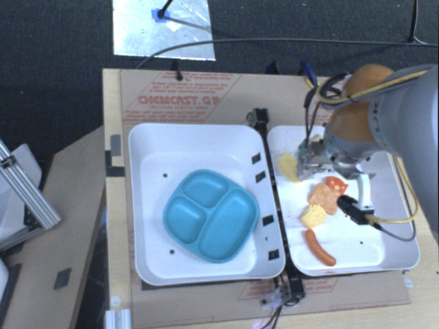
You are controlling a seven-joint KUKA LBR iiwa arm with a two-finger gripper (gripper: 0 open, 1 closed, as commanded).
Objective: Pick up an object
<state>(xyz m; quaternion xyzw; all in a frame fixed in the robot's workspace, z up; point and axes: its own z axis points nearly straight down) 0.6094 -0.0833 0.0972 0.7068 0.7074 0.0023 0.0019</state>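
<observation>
Two white bins on the bench, gripper low over the right bin beside a yellow toy; can't tell its state, so I'd center over it before closing.

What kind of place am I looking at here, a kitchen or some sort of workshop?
Most likely a robotics lab bench, not a kitchen. A grey robot arm with an orange band reaches over two shallow white plastic bins, which hold a blue divided plastic plate and small toy foods like an orange toy sausage.
</observation>
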